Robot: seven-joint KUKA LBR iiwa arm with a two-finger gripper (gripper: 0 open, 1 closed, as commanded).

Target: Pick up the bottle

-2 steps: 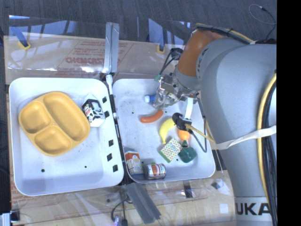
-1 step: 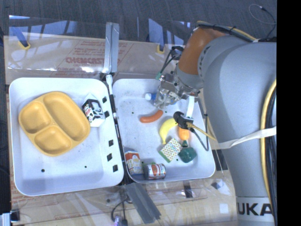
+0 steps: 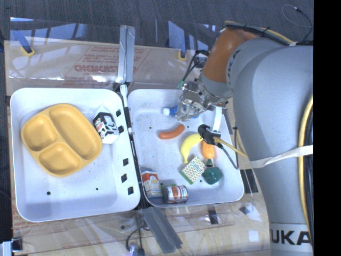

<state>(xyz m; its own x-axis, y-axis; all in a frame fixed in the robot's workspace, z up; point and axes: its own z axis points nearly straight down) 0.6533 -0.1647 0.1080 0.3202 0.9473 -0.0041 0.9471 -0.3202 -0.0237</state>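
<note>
— Bottle (image 3: pixel 169 111) lies at the far end of the right bin (image 3: pixel 154 159), mostly hidden; only its blue-capped tip pokes out.
— And the claw (image 3: pixel 187 110)?
— Right over it. Spread or pinching, I cannot tell; the wrist blocks it.

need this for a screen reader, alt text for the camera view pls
A grey robot arm's gripper hangs over a bottle at the back of the right bin, which also holds toy food and a can. The left bin holds a yellow divided tray.
</note>
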